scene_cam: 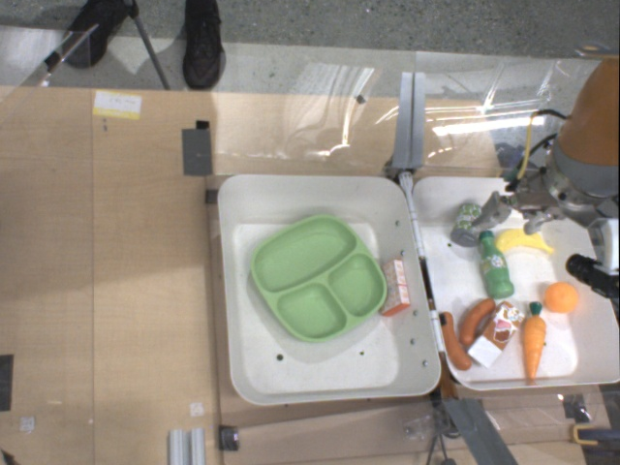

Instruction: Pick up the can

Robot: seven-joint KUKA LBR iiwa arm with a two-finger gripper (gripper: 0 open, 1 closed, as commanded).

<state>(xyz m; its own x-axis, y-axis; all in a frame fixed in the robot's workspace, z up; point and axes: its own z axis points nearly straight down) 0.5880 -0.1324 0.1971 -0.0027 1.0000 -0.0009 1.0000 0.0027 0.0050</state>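
Two white bins sit side by side on the counter (107,260). From my remote station I note the left bin (242,356) holds a green divided plate (318,277) with a small red-and-white carton (395,287) just beside its right edge. The right bin (434,260) carries the rest: the can (467,223) lies tilted in the upper left part, with a green bottle (495,264) just below it and a banana (524,243) to the right of the bottle's top. Lower down I see an orange (561,297), a carrot (534,341), two sausages (469,329) and a small printed packet (496,331) among them.

The arm (591,134) reaches in from the right, its orange band at the upper right. The pincer (508,211) hangs over the right bin's upper part, just right of the can and above the banana. I see one grey finger (494,209) pointing toward the can; nothing sits between the fingers, and I cannot tell whether they stand apart or closed.
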